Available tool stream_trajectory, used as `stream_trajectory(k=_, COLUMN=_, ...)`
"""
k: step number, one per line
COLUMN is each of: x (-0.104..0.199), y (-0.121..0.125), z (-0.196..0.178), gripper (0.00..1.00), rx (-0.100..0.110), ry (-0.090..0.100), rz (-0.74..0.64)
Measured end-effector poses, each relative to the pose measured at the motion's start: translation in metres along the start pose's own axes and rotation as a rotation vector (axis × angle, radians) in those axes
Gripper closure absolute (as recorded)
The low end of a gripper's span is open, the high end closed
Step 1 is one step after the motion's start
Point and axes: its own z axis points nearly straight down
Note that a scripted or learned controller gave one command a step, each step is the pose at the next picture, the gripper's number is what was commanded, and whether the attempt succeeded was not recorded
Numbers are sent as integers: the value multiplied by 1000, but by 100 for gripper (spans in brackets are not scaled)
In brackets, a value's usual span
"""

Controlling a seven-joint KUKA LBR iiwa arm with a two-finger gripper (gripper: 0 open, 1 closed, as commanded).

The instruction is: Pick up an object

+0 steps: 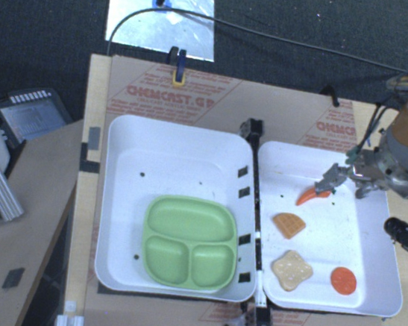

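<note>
Dark carpet surrounds the tabletop (89, 172), where a cardboard sheet carries two shallow white bins side by side. We see a green divided plate (190, 241) lying in the left bin (138, 149), toward its 6 o'clock side. The right bin (372, 250) holds four small pieces: an orange carrot-shaped toy (308, 196) near the bin's 12 o'clock area, a tan waffle-like piece (289, 225) just below it, a pale cookie-like piece (291, 270) toward 6 o'clock, and a red disc (343, 280) at about 5 o'clock.

We see the arm reaching in from 3 o'clock, with the tool (331, 182) low over the right bin. The carrot is the nearest thing to it: the toy's thick end sits right at the tool's tip, and its pointed end runs away toward 8 o'clock. So the long axis lies on a slant from 2 o'clock to 8 o'clock, roughly continuing the line of the tool itself. We cannot tell whether the tool is spread or clenched, nor whether it has the carrot.

We judge that the coming move turns on this alignment: closing across the carrot's narrow width, not along its length, would suit best.
</note>
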Motion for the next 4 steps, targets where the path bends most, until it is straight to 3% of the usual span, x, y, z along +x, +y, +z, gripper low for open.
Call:
stream_trajectory(k=1, x=0, y=2, z=-6, gripper=0, rx=-11, ry=-2, rz=-2)
stream_trajectory(k=3, x=-4, y=0, z=82, gripper=0, rx=-8, ry=-1, rz=0)
stream_trajectory(k=4, x=-4, y=3, z=129, gripper=0, rx=-16, ry=-1, rz=1)
